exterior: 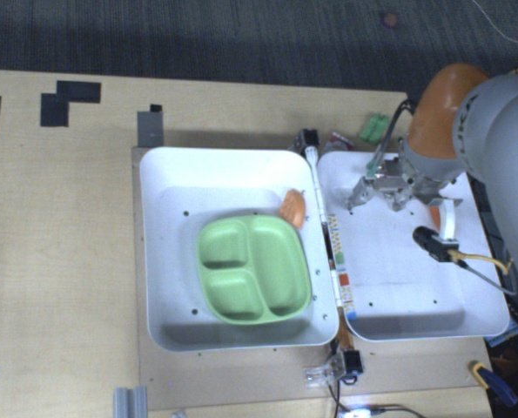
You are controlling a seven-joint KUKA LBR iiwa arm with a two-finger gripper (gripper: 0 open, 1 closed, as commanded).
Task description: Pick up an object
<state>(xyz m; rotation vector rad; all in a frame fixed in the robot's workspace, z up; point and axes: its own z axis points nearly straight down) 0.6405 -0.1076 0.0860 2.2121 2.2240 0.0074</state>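
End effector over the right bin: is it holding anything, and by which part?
Nothing is held. The end effector hangs open over the right bin, only bare white floor showing in its gap.

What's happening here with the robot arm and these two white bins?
A grey robot arm reaches in from the right, with its gripper over the back left part of the right bin. Nothing can be seen in its grasp, so no pick has been made yet. The left bin holds a green divided plate and a small orange object by the plate's back right corner. Both lie apart from the gripper.
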